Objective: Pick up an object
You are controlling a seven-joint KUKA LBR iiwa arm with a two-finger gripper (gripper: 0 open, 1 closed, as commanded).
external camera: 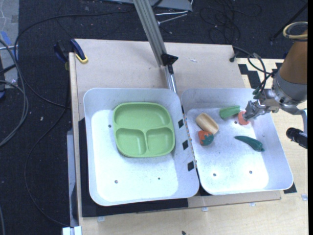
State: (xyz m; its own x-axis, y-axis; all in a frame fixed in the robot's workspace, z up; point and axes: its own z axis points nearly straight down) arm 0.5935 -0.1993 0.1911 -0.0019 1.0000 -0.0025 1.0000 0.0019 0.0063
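Two white bins. The left bin [98, 180] holds a green divided plate [145, 129]. In the right bin [244, 180], the gripper [252, 110] hovers at two o'clock over a small red object [242, 118]; finger state unclear. Crowding from the green piece [229, 112] at eleven o'clock could spoil the grasp.

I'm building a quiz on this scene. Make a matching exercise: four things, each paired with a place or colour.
Things:
1. tray
2. roll
3. pepper
4. gripper

Descriptions:
A. dark green, right bin, nearest the right wall
B. tan, right bin, near the divider
C. light green, three compartments, left bin
D. above the right bin's far right corner, by a small red thing

Pairs: 1-C, 2-B, 3-A, 4-D
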